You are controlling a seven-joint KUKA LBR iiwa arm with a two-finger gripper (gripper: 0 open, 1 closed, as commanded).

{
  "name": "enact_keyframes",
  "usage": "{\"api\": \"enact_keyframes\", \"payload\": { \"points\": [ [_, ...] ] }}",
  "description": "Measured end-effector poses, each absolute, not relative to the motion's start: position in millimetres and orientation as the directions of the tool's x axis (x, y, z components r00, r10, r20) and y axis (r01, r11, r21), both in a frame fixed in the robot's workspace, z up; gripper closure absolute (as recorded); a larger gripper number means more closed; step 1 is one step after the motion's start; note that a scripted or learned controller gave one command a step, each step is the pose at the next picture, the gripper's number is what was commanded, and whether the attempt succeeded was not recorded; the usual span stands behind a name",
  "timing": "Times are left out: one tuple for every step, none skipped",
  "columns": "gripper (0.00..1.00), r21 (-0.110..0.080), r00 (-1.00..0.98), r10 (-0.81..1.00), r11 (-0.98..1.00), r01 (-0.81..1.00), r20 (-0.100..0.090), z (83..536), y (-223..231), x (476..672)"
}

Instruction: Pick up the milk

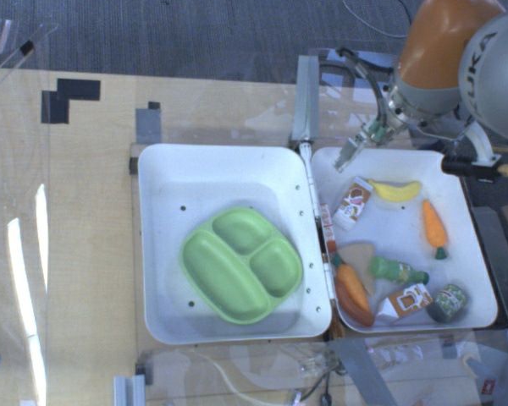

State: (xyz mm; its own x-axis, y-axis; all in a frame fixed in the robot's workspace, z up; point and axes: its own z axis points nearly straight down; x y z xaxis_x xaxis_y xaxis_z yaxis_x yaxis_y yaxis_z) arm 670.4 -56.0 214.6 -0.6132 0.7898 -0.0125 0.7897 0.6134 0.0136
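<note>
Left white bin holds green divided plate; right white bin holds small milk carton, yellow banana. Gripper above, grip state unclear.

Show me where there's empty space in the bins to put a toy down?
Left bin: bare floor all around the green divided plate, widest behind it. Right bin: a bare patch in the middle, between the milk carton, banana and carrot. Its front is crowded: green bottle, second carton, can.
</note>
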Motion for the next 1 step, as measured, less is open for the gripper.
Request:
{"api": "enact_keyframes", "payload": {
  "points": [
    [0.00,0.005,-0.606,0.795,0.606,0.795,-0.005,171.2,-103.6,657.6]
  ]
}}
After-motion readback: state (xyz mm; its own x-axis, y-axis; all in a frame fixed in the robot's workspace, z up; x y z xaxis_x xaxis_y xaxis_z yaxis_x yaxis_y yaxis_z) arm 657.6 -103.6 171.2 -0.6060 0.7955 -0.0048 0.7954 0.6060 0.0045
